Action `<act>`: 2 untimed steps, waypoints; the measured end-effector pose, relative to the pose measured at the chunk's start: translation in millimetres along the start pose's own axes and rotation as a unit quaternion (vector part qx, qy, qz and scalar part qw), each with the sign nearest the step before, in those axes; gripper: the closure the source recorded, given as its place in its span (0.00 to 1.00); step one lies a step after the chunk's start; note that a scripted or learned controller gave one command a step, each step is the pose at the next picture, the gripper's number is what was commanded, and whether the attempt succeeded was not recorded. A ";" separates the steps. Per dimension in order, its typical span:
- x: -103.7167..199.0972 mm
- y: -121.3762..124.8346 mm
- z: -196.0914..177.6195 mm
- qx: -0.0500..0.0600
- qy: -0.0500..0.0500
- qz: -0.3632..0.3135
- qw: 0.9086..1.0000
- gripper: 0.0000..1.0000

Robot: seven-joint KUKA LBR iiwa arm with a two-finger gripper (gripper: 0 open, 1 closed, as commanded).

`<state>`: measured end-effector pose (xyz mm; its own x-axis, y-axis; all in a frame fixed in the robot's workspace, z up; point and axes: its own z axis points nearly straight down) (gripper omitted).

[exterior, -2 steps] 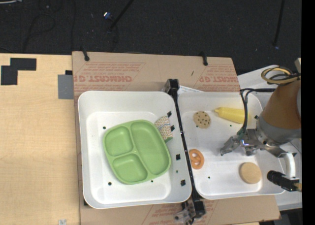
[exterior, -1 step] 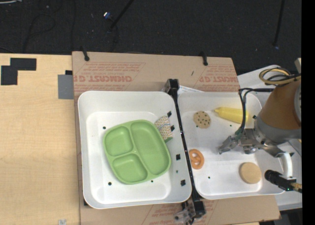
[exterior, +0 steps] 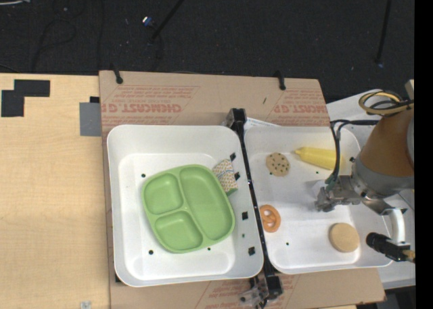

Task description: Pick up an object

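Tan round biscuit (exterior: pixel 344 237) in right bin (exterior: pixel 304 264), gripper (exterior: pixel 329 201) grip state unclear, cardboard (exterior: pixel 203 101) printed "CHEMCAST"

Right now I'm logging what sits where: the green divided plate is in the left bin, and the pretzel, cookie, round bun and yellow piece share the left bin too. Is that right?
Not quite. The green divided plate is in the left bin, but the pretzel, cookie, round bun and yellow piece lie in the right bin, as the camera view shows.
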<state>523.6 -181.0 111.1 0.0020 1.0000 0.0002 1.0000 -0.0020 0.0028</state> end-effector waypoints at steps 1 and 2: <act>-0.7 -1.6 -62.8 0.000 0.000 -0.002 1.000 1.00; -9.8 -6.2 -119.1 0.000 -0.001 -0.002 1.000 1.00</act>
<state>517.0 -190.9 230.2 -0.0011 1.0000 -0.0015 1.0000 0.0011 0.0030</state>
